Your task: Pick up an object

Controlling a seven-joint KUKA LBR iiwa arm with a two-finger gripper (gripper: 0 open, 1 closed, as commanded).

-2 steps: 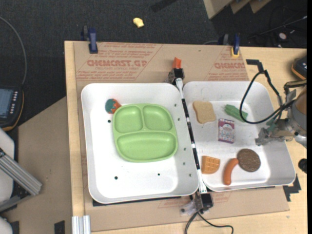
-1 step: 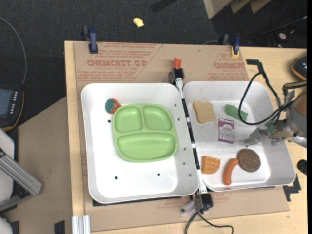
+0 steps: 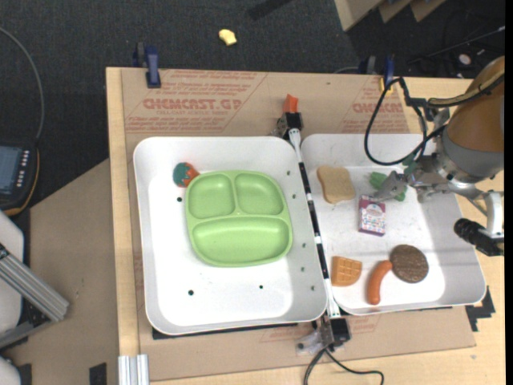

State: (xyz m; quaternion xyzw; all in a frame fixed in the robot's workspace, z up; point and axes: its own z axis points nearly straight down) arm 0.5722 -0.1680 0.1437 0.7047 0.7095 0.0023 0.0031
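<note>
Overhead, the gripper (image 3: 394,184) hangs low in the right bin (image 3: 461,291) near its far side, whether clenched or released cannot be told (too blurred). Bread slice (image 3: 336,184), purple packet (image 3: 372,216), waffle (image 3: 346,270), sausage (image 3: 377,281) and brown patty (image 3: 409,263) lie untouched.

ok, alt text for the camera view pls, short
A grey robot arm's gripper hovers over the right white bin, which holds bread, a small purple packet, a waffle, a sausage and a brown patty. The left bin holds a green divided plate.
</note>
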